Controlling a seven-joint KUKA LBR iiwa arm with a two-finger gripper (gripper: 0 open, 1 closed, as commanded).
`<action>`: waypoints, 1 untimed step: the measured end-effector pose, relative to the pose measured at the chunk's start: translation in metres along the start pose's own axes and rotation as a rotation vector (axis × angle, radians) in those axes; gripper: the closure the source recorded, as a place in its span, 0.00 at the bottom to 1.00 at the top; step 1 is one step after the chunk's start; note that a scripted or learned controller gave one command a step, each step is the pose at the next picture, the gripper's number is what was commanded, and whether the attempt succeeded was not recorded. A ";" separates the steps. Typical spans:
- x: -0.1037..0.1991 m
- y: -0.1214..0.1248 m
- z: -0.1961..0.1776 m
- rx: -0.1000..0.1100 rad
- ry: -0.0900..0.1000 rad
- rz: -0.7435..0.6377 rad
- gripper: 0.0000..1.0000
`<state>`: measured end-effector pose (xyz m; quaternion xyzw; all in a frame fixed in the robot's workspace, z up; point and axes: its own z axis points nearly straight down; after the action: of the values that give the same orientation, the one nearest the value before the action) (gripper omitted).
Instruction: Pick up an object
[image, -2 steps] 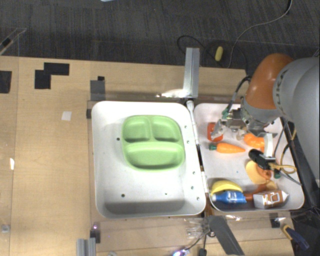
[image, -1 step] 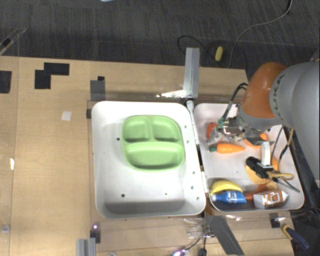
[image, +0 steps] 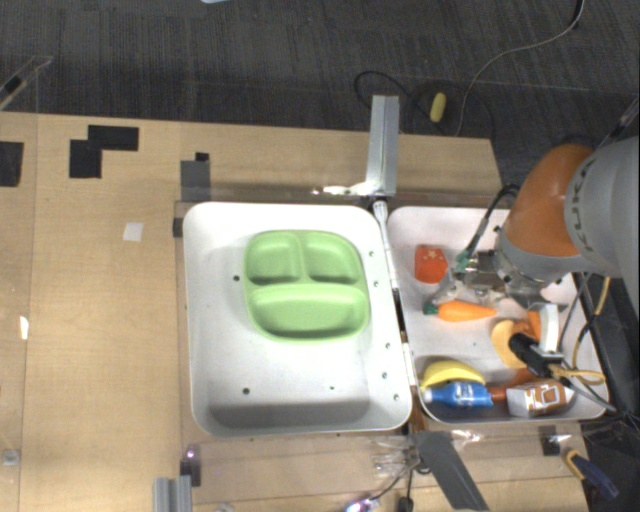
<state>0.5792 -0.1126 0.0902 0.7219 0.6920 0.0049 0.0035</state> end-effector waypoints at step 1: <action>0.003 0.004 -0.013 -0.006 0.006 -0.005 1.00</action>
<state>0.5828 -0.1102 0.1030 0.7203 0.6936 0.0091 0.0037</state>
